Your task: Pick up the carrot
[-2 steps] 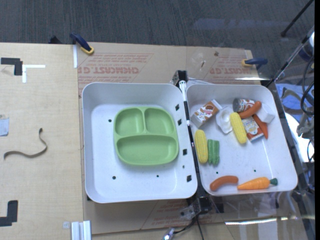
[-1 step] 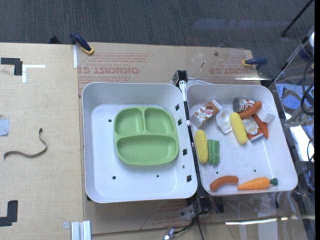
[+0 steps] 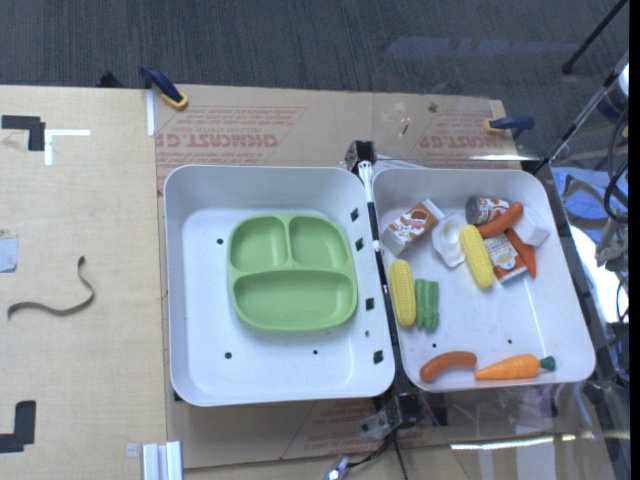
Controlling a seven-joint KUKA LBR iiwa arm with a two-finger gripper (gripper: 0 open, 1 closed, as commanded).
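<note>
Camera view puts the carrot in the right bin, along its near wall, on the side the arm reaches in from. Its long axis runs left-right, green top towards the arm, tip towards a sausage. It is orange, tapered and smooth. The gripper's state I cannot tell.

Even, fairly bright overhead light falls on the scene, and the colours read clearly. The two white bins look slightly washed out, with soft grey shadows along their inner walls. The green plate casts only a faint shadow. A pale glare patch lies at the right edge beside the right bin. The dark floor at the top looks dim and grainy. Focus is moderate, and small labels stay blurred.
</note>
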